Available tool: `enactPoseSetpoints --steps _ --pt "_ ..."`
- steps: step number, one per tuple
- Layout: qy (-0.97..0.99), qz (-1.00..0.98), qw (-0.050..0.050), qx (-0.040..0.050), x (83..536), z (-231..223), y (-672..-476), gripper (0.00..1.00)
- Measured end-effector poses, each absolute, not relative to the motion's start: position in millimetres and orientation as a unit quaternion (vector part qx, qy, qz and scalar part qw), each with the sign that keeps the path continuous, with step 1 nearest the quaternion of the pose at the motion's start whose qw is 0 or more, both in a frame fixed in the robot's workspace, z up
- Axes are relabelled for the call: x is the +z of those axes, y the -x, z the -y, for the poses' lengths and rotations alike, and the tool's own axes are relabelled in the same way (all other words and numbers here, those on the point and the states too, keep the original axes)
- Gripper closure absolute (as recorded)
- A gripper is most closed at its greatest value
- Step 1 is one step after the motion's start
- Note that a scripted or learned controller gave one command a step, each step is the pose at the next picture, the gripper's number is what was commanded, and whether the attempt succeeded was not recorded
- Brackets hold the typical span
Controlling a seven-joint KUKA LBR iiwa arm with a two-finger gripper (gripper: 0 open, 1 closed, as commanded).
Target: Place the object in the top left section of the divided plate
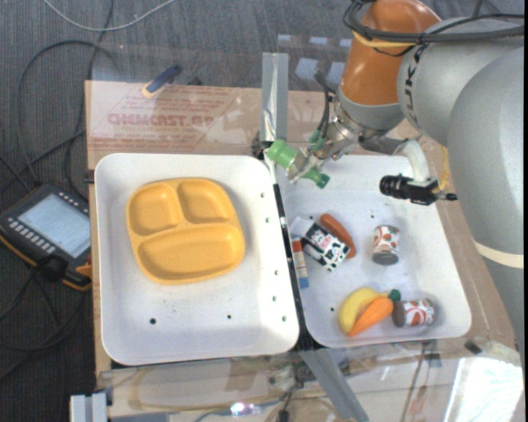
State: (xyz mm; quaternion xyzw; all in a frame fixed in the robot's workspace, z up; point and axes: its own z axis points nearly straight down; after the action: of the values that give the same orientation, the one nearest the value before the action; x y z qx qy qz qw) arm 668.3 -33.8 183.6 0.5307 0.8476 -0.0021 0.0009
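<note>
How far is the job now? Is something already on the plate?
Nothing lies on the yellow divided plate in the left bin yet. The gripper is near the top left corner of the right bin, at a green object; whether it holds it is unclear. Carrying and placing remain.

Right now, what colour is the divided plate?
Yellow-orange plate, seen in the camera view.
</note>
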Motion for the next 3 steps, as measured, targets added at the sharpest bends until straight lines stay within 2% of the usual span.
enactPoseSetpoints --steps 1,2,3 --pt "-0.544 -0.839 0.000 -0.0017 183 61 -655.3 1.00" --pt "-0.416 -0.909 0.000 -0.0002 184 -6 -655.0 1.00" --pt "-0.316 -0.949 0.000 -0.0001 184 -100 -650.3 1.00"
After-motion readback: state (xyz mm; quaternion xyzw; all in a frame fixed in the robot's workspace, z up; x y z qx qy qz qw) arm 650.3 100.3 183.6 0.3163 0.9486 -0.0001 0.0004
